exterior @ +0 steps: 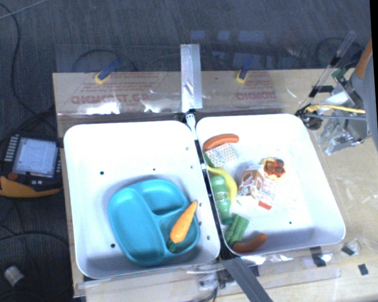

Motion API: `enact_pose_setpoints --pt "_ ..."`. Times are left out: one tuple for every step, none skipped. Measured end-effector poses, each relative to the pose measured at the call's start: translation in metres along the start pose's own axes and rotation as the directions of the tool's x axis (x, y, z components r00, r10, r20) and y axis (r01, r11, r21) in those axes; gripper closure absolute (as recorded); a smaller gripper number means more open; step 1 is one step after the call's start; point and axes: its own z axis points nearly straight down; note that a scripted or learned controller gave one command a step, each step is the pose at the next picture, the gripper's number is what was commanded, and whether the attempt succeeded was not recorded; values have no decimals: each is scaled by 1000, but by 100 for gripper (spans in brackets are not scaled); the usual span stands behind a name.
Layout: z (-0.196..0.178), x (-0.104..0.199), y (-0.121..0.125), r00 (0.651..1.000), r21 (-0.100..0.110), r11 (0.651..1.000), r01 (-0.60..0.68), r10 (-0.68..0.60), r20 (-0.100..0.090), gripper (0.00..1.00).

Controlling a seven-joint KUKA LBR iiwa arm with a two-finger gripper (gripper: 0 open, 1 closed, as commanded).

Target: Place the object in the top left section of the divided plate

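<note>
Honestly, take the carrot (183, 222) at the divided plate's (133, 230) right rim mid-length, clearing ridges; the gripper's (340, 127) state I can't tell.

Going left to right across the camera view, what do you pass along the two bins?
Handheld controller on the floor → blue divided plate → carrot on that plate → banana → small carton → gripper beyond the right bin's edge.
</note>
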Motion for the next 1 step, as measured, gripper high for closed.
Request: enact_pose_setpoints --pt "-41 87 -96 1000 2 1000 17 -17 -2 100"
